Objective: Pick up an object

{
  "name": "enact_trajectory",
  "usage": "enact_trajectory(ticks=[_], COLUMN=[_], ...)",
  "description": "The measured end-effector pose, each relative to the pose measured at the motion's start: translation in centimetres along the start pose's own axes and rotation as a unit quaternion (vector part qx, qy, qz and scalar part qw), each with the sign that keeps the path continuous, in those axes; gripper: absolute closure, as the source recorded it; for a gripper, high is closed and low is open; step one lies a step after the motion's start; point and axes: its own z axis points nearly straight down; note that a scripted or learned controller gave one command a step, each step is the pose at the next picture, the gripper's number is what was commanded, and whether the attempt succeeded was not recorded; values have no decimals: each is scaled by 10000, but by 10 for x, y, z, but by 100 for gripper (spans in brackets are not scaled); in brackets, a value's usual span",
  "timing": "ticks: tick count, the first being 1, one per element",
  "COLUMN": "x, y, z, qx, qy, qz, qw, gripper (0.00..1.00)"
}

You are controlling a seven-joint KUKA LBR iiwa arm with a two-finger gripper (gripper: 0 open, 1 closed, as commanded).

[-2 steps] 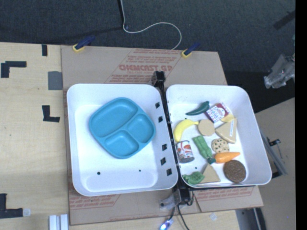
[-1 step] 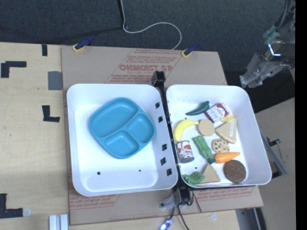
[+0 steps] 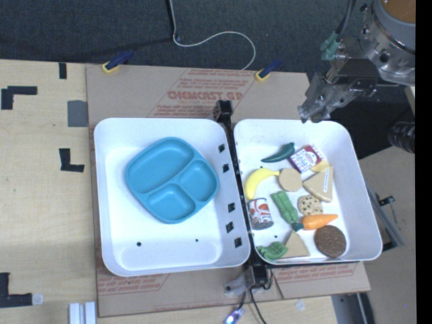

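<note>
From my station I saw the gripper (image 3: pixel 316 110) hanging just past the far rim of the right bin (image 3: pixel 361 181), carrying nothing; how far open it was I could not tell. I judged this the approach step: it needed to come in over the bin and drop onto one clear piece. That bin held toy food: a banana (image 3: pixel 259 179), a green pepper (image 3: pixel 278 154), a carrot (image 3: pixel 318 221), a brown cookie (image 3: pixel 331 240). The left bin (image 3: pixel 111 181) held a blue divided plate (image 3: pixel 171 179).
</note>
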Motion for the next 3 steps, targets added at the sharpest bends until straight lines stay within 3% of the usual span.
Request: enact_trajectory(ticks=[2,3], x=[124,80], y=[1,-1], z=[0,204], qx=[1,85], qy=[0,-29], qz=[2,50], qw=[10000,9999], gripper=[100,100])
